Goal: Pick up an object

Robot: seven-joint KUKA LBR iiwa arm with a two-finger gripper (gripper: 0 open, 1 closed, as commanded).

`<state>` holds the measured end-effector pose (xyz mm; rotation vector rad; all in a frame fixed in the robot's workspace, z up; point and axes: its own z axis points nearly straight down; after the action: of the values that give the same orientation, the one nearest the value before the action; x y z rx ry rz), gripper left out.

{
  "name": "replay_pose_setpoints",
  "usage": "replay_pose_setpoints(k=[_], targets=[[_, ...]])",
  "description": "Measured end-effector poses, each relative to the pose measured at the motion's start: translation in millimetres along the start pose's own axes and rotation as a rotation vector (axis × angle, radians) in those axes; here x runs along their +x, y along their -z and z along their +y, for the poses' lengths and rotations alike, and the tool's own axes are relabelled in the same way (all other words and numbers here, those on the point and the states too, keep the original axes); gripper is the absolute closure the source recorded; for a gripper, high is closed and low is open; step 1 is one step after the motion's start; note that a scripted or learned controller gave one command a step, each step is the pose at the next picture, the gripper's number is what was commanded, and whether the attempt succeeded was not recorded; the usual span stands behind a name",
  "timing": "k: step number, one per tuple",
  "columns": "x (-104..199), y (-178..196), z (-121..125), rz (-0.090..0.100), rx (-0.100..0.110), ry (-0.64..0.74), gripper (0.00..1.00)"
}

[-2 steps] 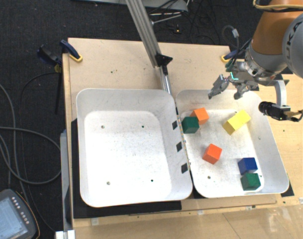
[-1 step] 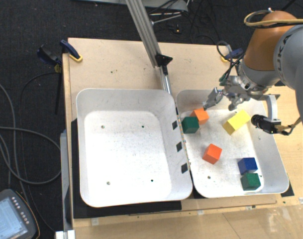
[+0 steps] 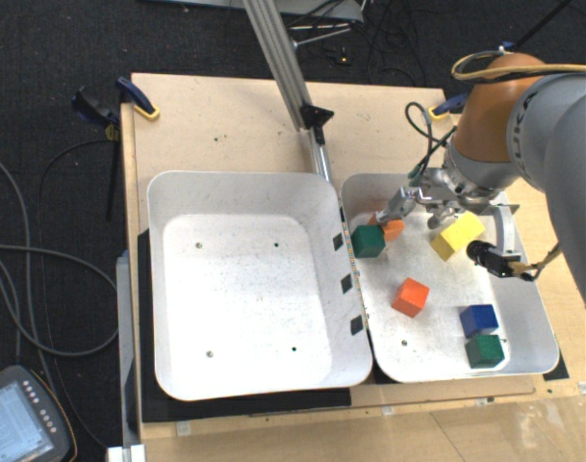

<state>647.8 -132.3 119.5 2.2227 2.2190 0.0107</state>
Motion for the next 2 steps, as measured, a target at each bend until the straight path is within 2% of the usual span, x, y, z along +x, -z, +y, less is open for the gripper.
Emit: replay_pose_setpoints(k=[1, 2], targets=[[-1.1, -1.1, 5.0, -0.008, -0.015, 0.004, 0.0], [-1.3, 9.6, 6.7, -0.008, -0.02, 0.002, 1.0]])
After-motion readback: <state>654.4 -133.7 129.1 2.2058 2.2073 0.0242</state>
